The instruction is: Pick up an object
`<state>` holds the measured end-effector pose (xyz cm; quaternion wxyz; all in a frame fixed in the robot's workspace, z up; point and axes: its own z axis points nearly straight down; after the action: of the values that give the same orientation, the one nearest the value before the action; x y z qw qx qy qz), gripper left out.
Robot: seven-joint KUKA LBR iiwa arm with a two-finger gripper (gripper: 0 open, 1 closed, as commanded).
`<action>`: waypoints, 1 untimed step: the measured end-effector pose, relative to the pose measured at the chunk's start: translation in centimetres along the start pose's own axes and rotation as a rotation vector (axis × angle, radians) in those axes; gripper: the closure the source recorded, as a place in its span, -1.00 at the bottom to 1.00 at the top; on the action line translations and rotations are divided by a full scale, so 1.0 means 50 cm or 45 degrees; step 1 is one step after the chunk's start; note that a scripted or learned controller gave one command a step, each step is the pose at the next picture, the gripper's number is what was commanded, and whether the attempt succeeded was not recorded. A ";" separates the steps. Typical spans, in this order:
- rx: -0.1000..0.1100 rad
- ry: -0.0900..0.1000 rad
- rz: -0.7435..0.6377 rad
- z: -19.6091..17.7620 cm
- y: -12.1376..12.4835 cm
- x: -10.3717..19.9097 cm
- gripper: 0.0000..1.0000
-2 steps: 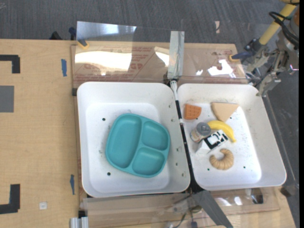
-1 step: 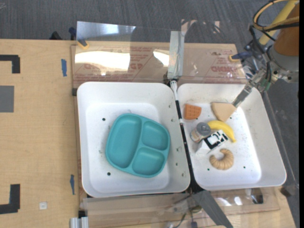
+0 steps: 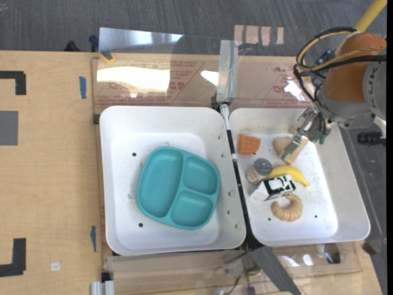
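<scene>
Nearest us in the right bin (image 3: pixel 344 220) lies a tan croissant (image 3: pixel 287 208), probably a light, stiff toy; we would pinch it across the middle of its curve. Just beyond, touching a black-and-white block (image 3: pixel 277 187), is a banana (image 3: pixel 290 175), smooth and likely slippery, best taken across its body. A small grey can (image 3: pixel 260 167) stands beside them, hard and round, liable to roll. Further back sit an orange wedge (image 3: pixel 249 144) and a beige piece (image 3: pixel 283 145). The left bin (image 3: pixel 116 165) holds a teal divided plate (image 3: pixel 178 187). At the far right, our gripper (image 3: pixel 297 147) hangs over the beige piece, fingers slightly apart, clasping nothing we can see.
</scene>
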<state>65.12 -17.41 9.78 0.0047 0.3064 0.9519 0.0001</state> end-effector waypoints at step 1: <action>-0.002 -0.010 -0.004 -0.024 0.004 -0.003 1.00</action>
<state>65.34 -17.31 11.00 0.0085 0.3050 0.9523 -0.0002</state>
